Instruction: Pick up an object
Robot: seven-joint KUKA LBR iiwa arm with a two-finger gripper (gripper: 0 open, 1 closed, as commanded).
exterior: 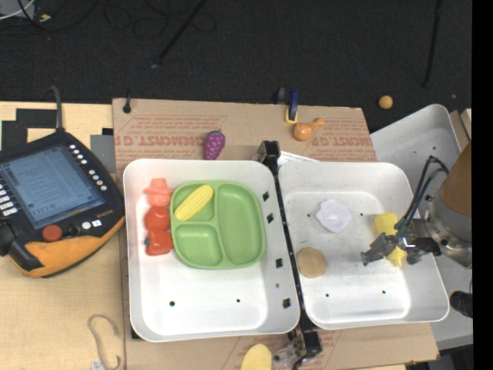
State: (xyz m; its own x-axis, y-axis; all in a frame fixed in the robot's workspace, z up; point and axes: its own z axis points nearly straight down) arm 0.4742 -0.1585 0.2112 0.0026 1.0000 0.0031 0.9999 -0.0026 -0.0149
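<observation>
My gripper point(391, 251) hangs low over the right side of the right bin point(362, 299), with the arm point(461, 206) coming in from the right. It looks open, its dark fingers point(375, 253) spread apart. A yellow object point(385, 223) lies just behind it, and a further bit of yellow shows between and under the fingers; I cannot tell whether they touch it. A tan round object point(311, 262) sits at the bin's left, with a pale translucent piece point(333, 216) near its middle.
The left bin point(200, 307) holds a green divided plate point(231, 233) with a yellow corn cob point(192, 201) and a red-orange toy point(157, 218) beside it. A purple grape bunch point(213, 142) and an orange pear point(306, 129) lie behind the bins. A teach pendant point(54, 199) rests at the left.
</observation>
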